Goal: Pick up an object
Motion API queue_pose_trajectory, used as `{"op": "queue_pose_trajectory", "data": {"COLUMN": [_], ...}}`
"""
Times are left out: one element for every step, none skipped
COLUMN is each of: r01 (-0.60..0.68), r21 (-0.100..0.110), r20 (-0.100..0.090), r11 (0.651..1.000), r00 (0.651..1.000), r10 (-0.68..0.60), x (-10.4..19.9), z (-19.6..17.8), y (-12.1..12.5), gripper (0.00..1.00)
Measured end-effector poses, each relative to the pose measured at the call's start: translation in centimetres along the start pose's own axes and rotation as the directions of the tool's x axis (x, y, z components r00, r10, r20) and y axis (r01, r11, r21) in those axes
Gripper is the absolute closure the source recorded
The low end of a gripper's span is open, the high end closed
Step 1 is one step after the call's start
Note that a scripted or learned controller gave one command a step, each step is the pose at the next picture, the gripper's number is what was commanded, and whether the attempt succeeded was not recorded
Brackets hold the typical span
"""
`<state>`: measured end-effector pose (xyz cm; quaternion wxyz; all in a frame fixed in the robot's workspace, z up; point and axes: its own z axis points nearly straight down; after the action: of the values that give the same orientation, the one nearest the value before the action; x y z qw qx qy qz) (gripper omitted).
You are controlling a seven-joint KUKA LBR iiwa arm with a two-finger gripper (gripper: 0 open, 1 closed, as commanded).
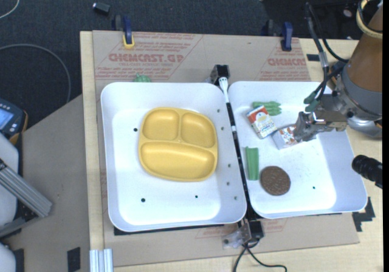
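In right bin | hand touching small packet | spread: cannot tell

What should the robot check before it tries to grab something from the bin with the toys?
1. Pincer is over the right bin: ok.
2. Something lies close under it, the small white packet: ok.
3. Packet sits between the pincer's tips: cannot tell.
4. Red and white carton lies apart from the packet: ok.
5. Brown round cookie and green block are out of the way: ok.
6. Yellow divided plate stays in the left bin, away from the arm: ok.
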<state>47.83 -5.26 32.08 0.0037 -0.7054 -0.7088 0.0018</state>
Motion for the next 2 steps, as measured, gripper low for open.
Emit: {"op": "queue_pose_trajectory", "data": {"r01": [0.001,0.002], "r21": [-0.004,-0.002], "r20": [0.000,0.001], "r11": [1.000,1.000], "r00": [1.000,1.000], "r10": [-0.001,-0.002], "x": [4.9,10.3], "z": [1.3,3.3], "y": [0.1,0.1], "gripper": [1.00,1.00]}}
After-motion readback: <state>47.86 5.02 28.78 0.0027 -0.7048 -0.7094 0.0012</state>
